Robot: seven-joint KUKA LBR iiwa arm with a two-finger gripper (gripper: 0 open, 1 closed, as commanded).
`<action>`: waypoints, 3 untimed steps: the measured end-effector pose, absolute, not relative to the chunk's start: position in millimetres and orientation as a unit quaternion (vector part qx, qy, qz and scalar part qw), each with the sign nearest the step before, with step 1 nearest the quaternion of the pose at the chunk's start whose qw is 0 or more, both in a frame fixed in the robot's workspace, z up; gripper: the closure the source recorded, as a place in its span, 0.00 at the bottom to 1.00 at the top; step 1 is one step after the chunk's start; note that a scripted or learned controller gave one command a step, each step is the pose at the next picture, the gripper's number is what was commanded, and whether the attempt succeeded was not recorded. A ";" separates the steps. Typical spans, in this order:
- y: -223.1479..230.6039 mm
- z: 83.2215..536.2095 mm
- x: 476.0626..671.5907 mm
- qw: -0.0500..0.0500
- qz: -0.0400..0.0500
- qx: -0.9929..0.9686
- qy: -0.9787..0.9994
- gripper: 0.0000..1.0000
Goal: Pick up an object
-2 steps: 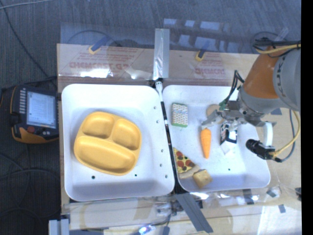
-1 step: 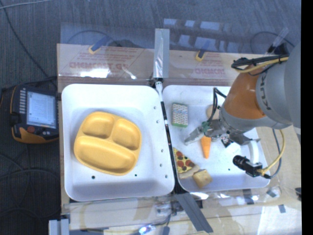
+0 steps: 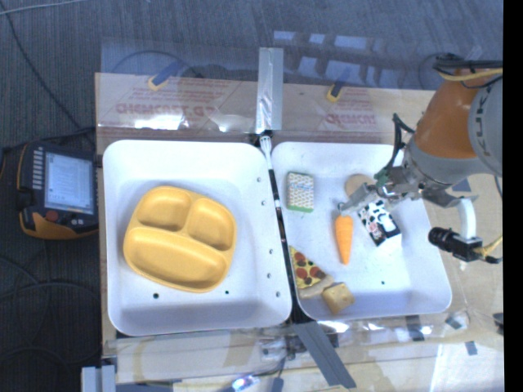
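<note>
Orange carrot (image 3: 344, 237): centre of right bin (image 3: 425, 288), upright, tip at 6 o'clock.
Jaws (image 3: 365, 200): at carrot's 1 o'clock, over black-and-white carton (image 3: 378, 221); whether apart or together, cannot tell.
Others: green-edged sponge (image 3: 300, 192) at 10 o'clock; pizza slice (image 3: 306, 271), bread cube (image 3: 337, 297) at 7 o'clock.
Left bin (image 3: 114, 300): yellow divided plate (image 3: 180, 237).

Two white bins (image 3: 114, 219), one yellow tray (image 3: 180, 237), one carrot (image 3: 344, 238), one pizza slice (image 3: 306, 270)
</note>
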State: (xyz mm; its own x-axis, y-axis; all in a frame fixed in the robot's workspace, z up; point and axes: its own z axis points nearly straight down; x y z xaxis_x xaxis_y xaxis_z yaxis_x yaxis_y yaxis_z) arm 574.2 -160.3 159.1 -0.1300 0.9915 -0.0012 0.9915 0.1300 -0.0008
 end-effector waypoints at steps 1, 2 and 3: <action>-136.2 110.5 565.4 0.003 0.000 0.652 0.758 0.00; -134.9 116.7 564.1 -0.001 0.000 0.652 0.758 1.00; -92.0 211.9 483.7 -0.001 -0.001 0.571 0.821 1.00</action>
